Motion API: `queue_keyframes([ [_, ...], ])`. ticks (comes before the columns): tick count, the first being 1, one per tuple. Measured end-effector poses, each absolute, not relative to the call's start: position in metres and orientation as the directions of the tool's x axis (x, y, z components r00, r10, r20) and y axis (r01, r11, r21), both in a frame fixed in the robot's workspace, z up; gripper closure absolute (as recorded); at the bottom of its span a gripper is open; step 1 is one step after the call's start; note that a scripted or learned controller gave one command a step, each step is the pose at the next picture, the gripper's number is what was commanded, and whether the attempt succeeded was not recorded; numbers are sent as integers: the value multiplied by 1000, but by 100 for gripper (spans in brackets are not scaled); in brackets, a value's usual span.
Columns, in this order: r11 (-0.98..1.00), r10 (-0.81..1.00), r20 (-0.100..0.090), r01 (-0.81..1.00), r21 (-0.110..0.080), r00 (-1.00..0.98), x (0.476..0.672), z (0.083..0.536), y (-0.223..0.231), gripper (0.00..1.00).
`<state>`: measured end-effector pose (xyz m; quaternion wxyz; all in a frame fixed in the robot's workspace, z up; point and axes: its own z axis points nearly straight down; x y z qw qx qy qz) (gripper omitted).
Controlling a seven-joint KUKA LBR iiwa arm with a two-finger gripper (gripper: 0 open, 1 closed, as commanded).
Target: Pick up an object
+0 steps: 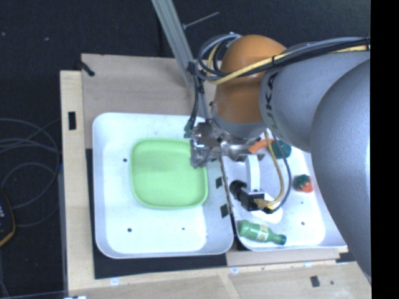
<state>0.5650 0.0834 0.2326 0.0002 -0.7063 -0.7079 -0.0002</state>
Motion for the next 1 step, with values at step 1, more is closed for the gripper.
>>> queue_keyframes([
  [1, 1, 1000, 1, 1000, 1, -1, 558, 241, 89, 100],
])
